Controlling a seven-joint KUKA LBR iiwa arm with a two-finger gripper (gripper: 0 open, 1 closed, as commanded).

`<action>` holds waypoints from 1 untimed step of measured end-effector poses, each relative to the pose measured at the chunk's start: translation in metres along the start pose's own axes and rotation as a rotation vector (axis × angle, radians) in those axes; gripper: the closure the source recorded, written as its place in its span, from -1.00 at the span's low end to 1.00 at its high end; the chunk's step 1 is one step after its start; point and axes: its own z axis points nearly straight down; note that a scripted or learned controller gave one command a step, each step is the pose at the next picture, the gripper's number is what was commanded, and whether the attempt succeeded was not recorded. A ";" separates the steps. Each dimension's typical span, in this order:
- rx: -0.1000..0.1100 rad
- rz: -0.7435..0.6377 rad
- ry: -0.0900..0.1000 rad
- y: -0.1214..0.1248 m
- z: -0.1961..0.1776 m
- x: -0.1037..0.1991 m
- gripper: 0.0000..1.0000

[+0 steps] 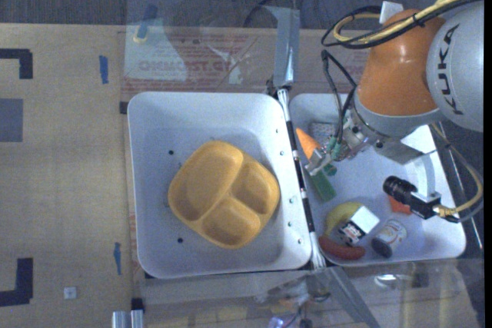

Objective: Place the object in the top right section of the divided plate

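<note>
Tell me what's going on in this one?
A grey KUKA arm with an orange band reaches in over the right white bin, its gripper low by the bin's left wall, near an orange carrot-like piece and a small green object. The yellow divided plate sits in the left white bin with nothing in its sections. More small items lie at the right bin's front.

Glossy yellow plastic divided plate [224, 193], smooth white bin [154, 134]
</note>
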 end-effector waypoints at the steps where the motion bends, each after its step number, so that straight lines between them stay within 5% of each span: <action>1: -0.005 -0.339 -0.004 0.034 0.010 -0.009 1.00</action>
